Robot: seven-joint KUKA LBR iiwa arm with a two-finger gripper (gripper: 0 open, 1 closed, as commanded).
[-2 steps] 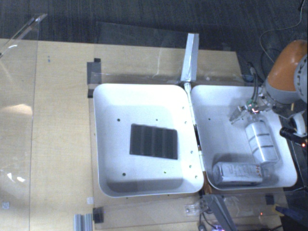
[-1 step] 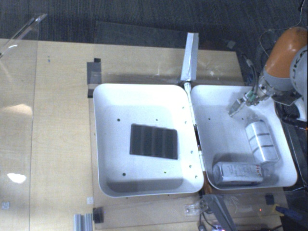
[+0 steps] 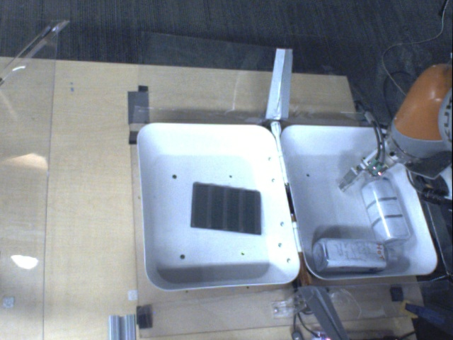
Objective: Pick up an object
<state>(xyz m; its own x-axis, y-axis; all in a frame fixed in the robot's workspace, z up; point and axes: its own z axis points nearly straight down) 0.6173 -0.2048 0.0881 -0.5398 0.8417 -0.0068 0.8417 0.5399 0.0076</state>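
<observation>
A dark ribbed rectangular pad [image 3: 226,208] lies flat in the middle of the left bin [image 3: 163,161]. The right bin [image 3: 311,154] holds a pale banded cylinder [image 3: 386,210] at its right side. A silver-grey wrapped packet [image 3: 352,255] rests against the same bin's front wall. My gripper [image 3: 364,170] reaches in from the right under the orange band [image 3: 423,113]. It hovers over the right bin, just above the cylinder's upper end. Whether it touches the cylinder is unclear.
A metal divider post [image 3: 279,83] rises behind the seam between the bins. Cables [image 3: 425,190] trail along the right bin's right rim. A clear panel [image 3: 28,154] covers the bench to the left. Clamps and brackets [image 3: 318,310] sit at the bench's front edge.
</observation>
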